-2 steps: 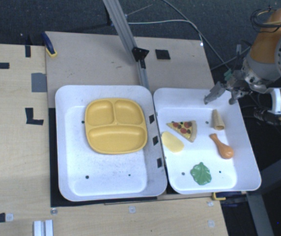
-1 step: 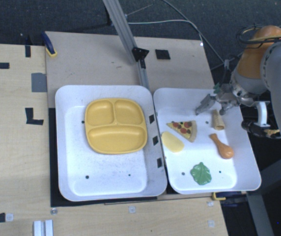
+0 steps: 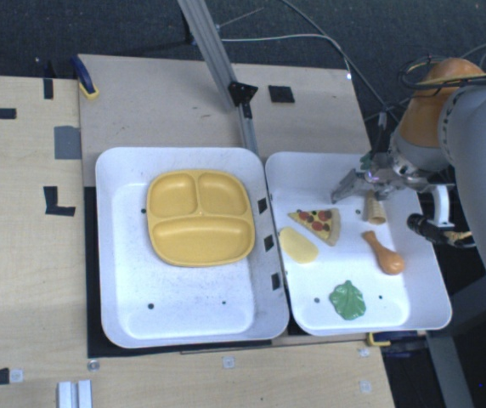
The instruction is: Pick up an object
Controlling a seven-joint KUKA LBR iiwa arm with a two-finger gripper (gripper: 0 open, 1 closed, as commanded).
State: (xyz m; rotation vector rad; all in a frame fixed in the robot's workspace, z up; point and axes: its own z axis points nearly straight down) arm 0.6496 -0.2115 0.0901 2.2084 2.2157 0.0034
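Two bins: shallow white plastic bins sit side by side on the worktop, the left bin [image 3: 124, 253] and the right bin [image 3: 421, 304], their inner walls touching.
Worktop: pale wooden worktop [image 3: 22, 253] with dark tape marks on its left part; a slanted grey metal strut [image 3: 213, 49] crosses its far side above the bins.
Arm: grey robot arm with an orange band [image 3: 451, 113] enters from the right and reaches over the far right corner of the right bin.
Tray: yellow plastic three-compartment tray [image 3: 200, 217] lies flat in the far half of the left bin, well apart from the arm.
Gripper: metal two-finger gripper [image 3: 367, 185] hangs low over the far part of the right bin, fingers spread apart and unclenched, nothing between them.
Drumstick: orange-brown toy chicken drumstick [image 3: 384, 253] lies near the right wall of the right bin, on the near side of the gripper.
Pizza: triangular toy pizza slice with red dots [image 3: 318, 223] lies at mid-bin, left of the drumstick, apart from the gripper.
Yellow piece: pale yellow rounded toy piece [image 3: 297, 246] lies just beside the pizza slice, towards the near left.
Green piece: green leafy toy piece [image 3: 347, 299] lies near the front wall of the right bin, apart from the other items.
Beige item: small beige cylindrical item [image 3: 375, 210] lies just below the gripper; contact cannot be determined.
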